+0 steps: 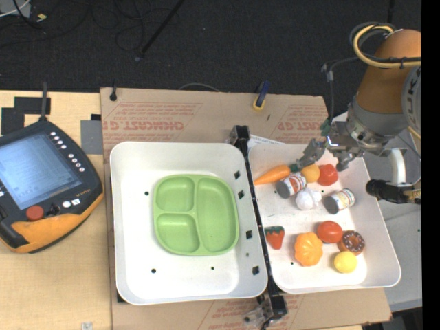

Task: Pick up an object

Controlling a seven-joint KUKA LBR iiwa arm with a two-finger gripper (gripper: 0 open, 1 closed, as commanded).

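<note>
Hovering with fingers spread and nothing between them, the hand (328, 151) sits over the right white bin's (385, 263) far side, just above a small red plastic toy fruit (328, 175); light, stiff, probably slippery, best pinched across its middle.

The bench (41, 280) is light wood, and on it lie a flat brown cardboard sheet (179, 115) with two white bins (130, 253) side by side on top, and a control tablet (41, 184) at the left.
</note>
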